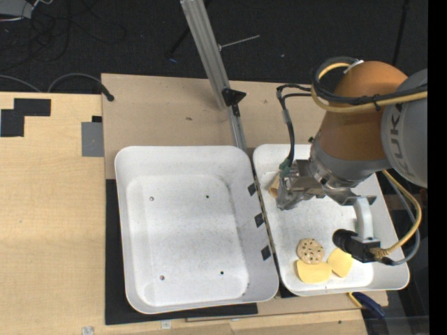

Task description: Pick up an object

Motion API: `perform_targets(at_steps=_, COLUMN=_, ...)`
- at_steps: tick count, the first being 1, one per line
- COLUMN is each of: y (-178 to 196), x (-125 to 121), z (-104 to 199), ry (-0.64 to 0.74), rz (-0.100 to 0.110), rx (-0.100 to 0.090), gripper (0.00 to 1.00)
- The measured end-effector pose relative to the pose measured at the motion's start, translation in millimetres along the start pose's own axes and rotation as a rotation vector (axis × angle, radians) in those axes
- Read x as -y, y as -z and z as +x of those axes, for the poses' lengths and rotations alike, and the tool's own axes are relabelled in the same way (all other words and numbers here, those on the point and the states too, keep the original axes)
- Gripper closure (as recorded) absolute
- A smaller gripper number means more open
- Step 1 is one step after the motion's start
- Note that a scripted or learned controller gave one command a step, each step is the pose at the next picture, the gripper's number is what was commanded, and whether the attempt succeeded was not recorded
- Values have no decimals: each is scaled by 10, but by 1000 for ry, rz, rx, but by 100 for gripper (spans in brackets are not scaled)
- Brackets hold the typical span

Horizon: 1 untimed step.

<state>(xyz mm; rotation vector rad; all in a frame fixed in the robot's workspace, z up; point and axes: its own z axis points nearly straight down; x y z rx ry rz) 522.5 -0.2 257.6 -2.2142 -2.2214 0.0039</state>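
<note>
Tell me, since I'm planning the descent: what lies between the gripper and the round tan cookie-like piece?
In the camera view, bare white floor of the right bin separates the gripper from the round tan cookie-like piece.

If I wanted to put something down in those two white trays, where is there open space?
The left shallow white bin has bare floor from wall to wall. The right white bin is crowded: the grey arm's gripper hangs over its upper part, and a round tan perforated piece and two yellow foam chunks sit near its front wall.
</note>
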Motion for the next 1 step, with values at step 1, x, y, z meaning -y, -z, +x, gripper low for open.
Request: perform_targets(at_steps=1, y=16, x=-31, z=511, ry=1, rz=-1, rx=0, gripper=100)
